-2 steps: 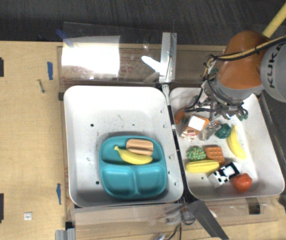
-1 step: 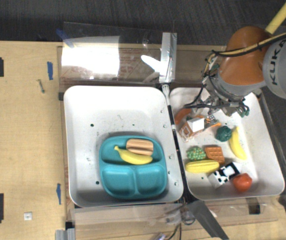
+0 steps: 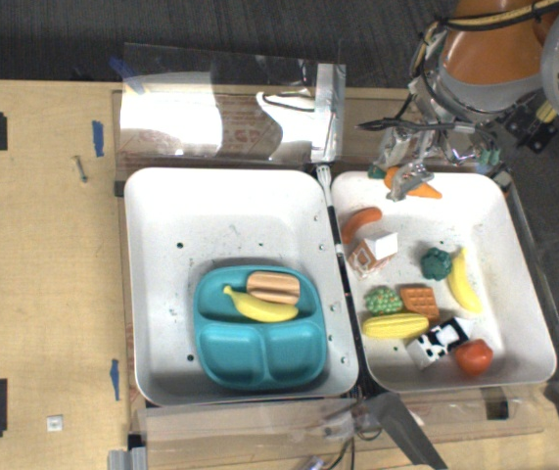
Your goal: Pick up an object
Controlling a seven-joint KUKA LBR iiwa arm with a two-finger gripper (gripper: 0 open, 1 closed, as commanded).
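My gripper [image 3: 411, 176] hangs at the far edge of the right bin [image 3: 524, 292], under the grey wrist with its orange band. It is shut on an orange carrot [image 3: 427, 191], whose ends stick out on both sides of the fingers. Below it in the same bin lie a red sausage [image 3: 360, 220], a small white and brown box [image 3: 373, 251], a green broccoli [image 3: 439, 262], a yellow banana [image 3: 466, 282], green grapes [image 3: 384, 301], a waffle [image 3: 419, 298], a corn cob [image 3: 394, 327], a black and white toy [image 3: 442, 340] and a red tomato [image 3: 474, 357].
The left bin [image 3: 162, 223] holds a teal divided tray [image 3: 259, 352] with a banana [image 3: 257, 307] and a hot dog [image 3: 274, 286] in its far compartment. A clear plastic sheet [image 3: 220, 120] lies behind the left bin. Cables hang around the wrist.
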